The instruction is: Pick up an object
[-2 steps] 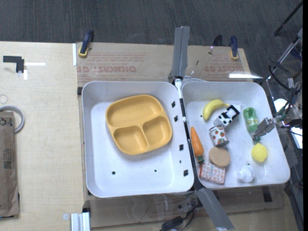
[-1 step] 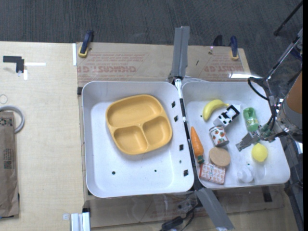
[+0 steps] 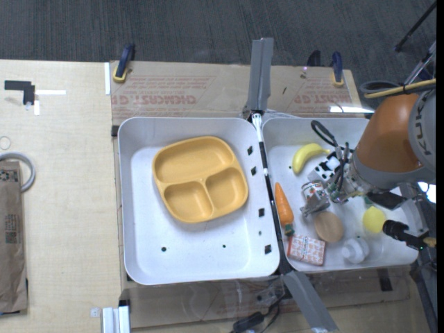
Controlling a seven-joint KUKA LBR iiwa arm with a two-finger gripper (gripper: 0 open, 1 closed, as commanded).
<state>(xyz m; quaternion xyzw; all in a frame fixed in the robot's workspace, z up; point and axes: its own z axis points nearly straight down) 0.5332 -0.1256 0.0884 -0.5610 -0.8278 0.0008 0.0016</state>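
My gripper [image 3: 316, 198] hangs low in the right bin [image 3: 305, 134], under the orange band of the arm. It sits just above a brown round object [image 3: 329, 227] and right of a carrot [image 3: 284, 204]. A banana [image 3: 306, 155] lies behind it, next to a black-and-white patterned item [image 3: 326, 166]. A yellow ball [image 3: 374, 218] rests to the right, partly under the arm. A small red-and-white packet [image 3: 306, 249] and a white object [image 3: 354, 249] lie near the front wall. I see nothing clearly between the fingers.
The left bin [image 3: 139, 241] holds a yellow three-compartment plate [image 3: 200, 178]. A grey divider bar [image 3: 261, 75] runs between the bins at the back. Blue clamps [image 3: 125, 60] pin cardboard behind the bins. A brown bag [image 3: 12, 234] lies at the far left of the bench.
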